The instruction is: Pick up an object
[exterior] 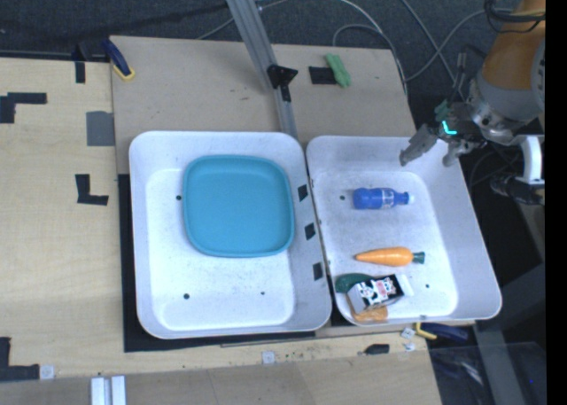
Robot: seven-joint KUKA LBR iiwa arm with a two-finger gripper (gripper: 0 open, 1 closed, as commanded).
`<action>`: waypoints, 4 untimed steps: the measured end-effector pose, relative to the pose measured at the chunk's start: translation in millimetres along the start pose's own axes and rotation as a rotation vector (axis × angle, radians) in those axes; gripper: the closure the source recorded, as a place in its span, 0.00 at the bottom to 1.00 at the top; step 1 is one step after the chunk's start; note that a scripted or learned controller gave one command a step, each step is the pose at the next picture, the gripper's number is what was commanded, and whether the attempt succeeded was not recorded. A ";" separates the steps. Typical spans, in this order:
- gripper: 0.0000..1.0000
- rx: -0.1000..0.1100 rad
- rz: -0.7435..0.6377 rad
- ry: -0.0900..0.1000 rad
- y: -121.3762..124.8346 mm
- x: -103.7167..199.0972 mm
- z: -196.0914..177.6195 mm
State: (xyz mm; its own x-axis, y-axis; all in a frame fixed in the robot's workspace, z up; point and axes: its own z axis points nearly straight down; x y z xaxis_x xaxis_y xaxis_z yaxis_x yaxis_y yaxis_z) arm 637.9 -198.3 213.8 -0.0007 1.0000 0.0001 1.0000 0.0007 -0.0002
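Blue bottle (381, 198) lies on its side mid right bin (469, 244), tool (431, 148) spread open and empty above the far rim; I'd descend straddling its body crosswise.

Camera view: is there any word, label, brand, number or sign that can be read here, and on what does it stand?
No text reads legibly.
Blue bottle in the right bin: no label text visible.
Black-and-white packet at that bin's near edge: printed marks, too small and blurred to read.
Blue plate, carrot: no markings.
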 end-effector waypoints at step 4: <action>0.00 0.002 -0.001 0.000 -6.2 8.1 126.1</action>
State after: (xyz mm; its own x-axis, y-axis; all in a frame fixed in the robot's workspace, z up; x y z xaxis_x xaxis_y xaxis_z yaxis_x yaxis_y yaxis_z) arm 631.7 -190.2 87.7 -0.0012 1.0000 -0.0001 1.0000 0.0012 -0.0019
